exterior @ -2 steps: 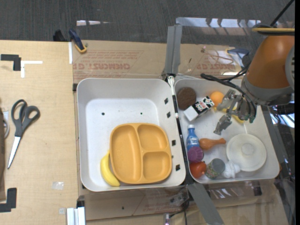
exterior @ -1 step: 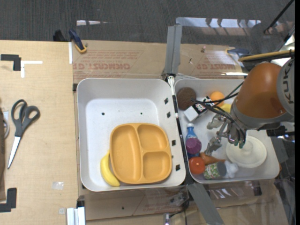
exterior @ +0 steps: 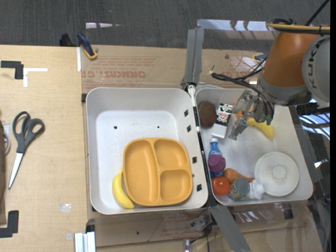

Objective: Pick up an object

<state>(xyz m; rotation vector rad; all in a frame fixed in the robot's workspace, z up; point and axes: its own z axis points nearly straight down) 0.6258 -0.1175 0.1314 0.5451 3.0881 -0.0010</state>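
My gripper [exterior: 242, 121] hangs over the back of the right bin [exterior: 302, 146], below the arm's orange band. A yellow banana-shaped piece [exterior: 264, 128] lies right beside it, partly covered by it. A small white and black box [exterior: 224, 113] and a brown round object [exterior: 207, 113] sit just to its left. Nearer the front lie a blue-capped bottle with a purple base [exterior: 214, 155], a red tomato [exterior: 221, 185], a grey can [exterior: 240, 188] and a white round dish [exterior: 276, 173].
The left bin [exterior: 136, 112] holds a yellow divided plate [exterior: 157, 170] with a banana [exterior: 119, 191] tucked against its left edge. Scissors [exterior: 22, 138] lie on the bench at the far left. A grey divider bar [exterior: 193, 62] stands behind the two bins.
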